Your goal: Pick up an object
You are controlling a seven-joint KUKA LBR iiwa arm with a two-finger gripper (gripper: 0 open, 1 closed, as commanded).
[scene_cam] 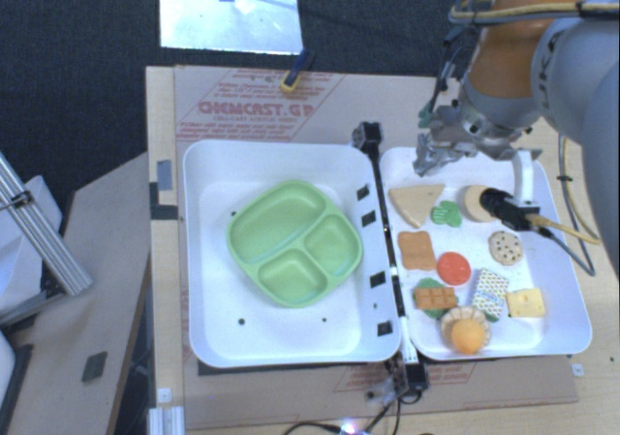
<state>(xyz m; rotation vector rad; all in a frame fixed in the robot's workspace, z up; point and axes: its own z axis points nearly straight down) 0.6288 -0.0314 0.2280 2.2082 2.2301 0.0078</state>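
Presently: gripper [427, 164] — grip state cannot be told — poised just above-left of cheese wedge [418, 201]; crowded neighbours risk a miss.

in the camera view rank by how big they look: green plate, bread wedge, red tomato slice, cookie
1. green plate, by far the largest
2. bread wedge
3. red tomato slice and cookie: they look nearly alike, so no ranking between them
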